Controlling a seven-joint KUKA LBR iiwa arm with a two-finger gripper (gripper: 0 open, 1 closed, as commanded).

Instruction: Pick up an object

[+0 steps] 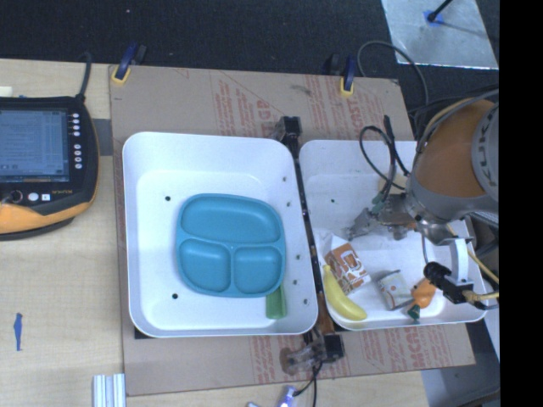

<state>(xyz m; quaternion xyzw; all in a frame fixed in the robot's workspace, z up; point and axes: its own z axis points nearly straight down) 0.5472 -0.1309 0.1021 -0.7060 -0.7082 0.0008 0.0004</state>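
My gripper [371,220] hangs low over the middle of the right bin [339,166], under the orange-banded wrist [450,159]. Just below it in the view lies a brown and white carton [348,266]. A yellow banana [341,298] rests along the bin's front left corner. A small grey box [390,288] and an orange carrot-like toy [422,294] lie at the front right. Nothing shows in the gripper's grasp.
The left bin [144,227] holds a blue divided plate [230,244] and a green block [276,304] at its front right corner. A tablet-like pendant [42,164] sits at the far left of the bench. Cables [377,155] loop over the right bin's back.
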